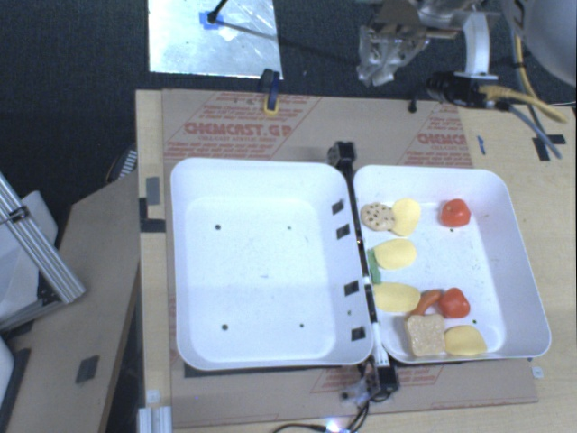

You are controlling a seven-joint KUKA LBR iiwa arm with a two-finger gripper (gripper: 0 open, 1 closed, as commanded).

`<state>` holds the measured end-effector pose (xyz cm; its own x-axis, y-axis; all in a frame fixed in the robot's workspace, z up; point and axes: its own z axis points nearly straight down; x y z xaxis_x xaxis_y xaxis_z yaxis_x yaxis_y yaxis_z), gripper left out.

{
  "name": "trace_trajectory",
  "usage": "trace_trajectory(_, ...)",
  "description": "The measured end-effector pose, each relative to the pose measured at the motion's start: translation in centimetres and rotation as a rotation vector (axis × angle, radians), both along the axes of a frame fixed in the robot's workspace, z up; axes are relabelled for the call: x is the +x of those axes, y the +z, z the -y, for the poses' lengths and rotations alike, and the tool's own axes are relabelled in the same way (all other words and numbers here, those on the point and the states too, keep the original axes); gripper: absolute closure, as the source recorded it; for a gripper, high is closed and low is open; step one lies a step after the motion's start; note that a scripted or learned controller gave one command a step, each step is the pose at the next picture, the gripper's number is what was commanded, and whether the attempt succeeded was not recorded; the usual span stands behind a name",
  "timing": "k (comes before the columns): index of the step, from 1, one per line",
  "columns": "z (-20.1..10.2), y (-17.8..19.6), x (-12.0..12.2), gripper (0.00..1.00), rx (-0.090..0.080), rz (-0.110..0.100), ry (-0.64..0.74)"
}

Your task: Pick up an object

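Small food-shaped objects, among them a round red tomato-like piece [455, 212], lie clustered in the right white bin [516, 242]. Gripper [379, 61] hangs beyond the desk's far edge, nothing between its jaws; spread cannot be told.

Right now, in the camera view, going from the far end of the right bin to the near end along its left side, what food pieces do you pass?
Cookie → pale yellow piece → long yellow piece → bread slice.
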<state>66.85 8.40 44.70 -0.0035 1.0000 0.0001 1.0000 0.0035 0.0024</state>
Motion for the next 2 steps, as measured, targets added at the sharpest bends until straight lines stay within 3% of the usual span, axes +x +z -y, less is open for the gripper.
trace_trajectory(1, -1.3, 0.3, 0.0, 1.0, 0.0, 0.001, 0.0)
trace_trajectory(2, 2.6, -5.3, 0.0, 1.0, -0.002, -0.004, -0.006)
